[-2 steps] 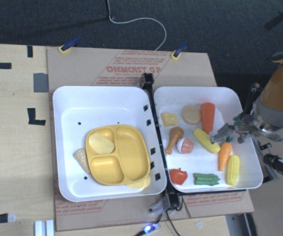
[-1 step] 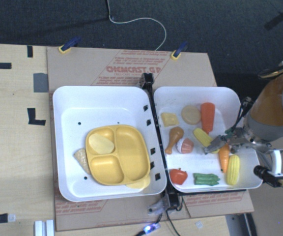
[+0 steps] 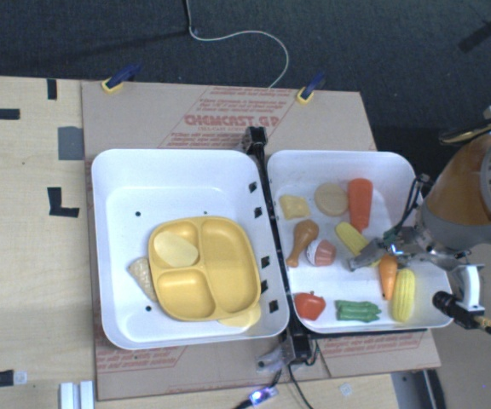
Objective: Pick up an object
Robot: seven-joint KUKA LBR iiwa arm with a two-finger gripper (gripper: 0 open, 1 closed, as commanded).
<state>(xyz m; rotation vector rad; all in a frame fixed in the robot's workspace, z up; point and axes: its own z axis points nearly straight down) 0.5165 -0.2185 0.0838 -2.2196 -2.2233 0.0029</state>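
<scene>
Toy food is crowding the right bin (image 3: 314,162) as the gripper (image 3: 366,258) is reaching in from the right, its tip sitting low among the pieces, just beside a yellow corn cob (image 3: 350,236) and an orange carrot (image 3: 388,277). Whether the claw is open, closed or gripping anything cannot be told; its fingers are too small and dark to make out against the clutter.

Around it, an orange-red cylinder (image 3: 361,203) is standing near the bin's back wall, next to a tan round cookie (image 3: 332,198) and a pale yellow wedge (image 3: 293,206). A brown drumstick (image 3: 301,239) is lying beside a small pink-and-white piece (image 3: 321,252), whose shape is hard to read. Along the front wall, a red tomato (image 3: 310,305), a green pepper (image 3: 357,311) and a second yellow corn cob (image 3: 405,294) are lining up, the corn touching the carrot.

In the left bin (image 3: 113,228), a yellow divided plate (image 3: 205,267) is holding a pale round piece (image 3: 175,248) in one compartment. A beige item (image 3: 141,273) is poking out from under the plate's left edge, mostly hidden, and a yellow sliver (image 3: 241,318) is peeking from beneath its front.

Both bins are resting on cardboard (image 3: 228,113). The arm (image 3: 463,203) is being cut off at the right.
</scene>
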